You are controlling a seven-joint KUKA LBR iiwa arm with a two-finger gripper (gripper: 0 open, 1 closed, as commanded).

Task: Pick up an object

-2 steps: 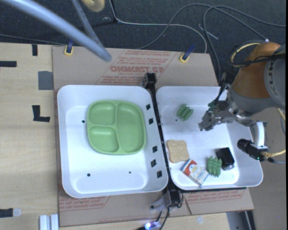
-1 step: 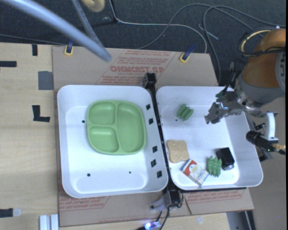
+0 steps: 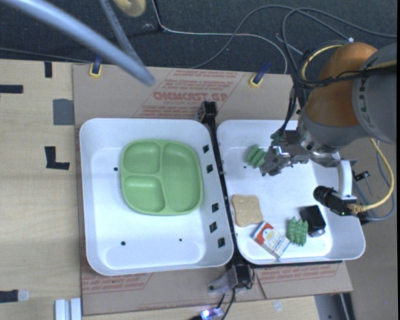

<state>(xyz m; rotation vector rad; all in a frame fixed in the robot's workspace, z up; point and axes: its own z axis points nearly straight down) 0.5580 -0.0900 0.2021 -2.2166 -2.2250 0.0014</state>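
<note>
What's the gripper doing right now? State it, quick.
Gripper: low in the right bin, beside the green ridged piece; whether it is open, closed or holding anything cannot be told.

Smooth matt green plastic tray (image 3: 163,178)

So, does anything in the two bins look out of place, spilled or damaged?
Nothing stands out. The green divided plate lies flat in the left bin; the toast slice, small carton and green pieces lie loose in the right bin.
</note>
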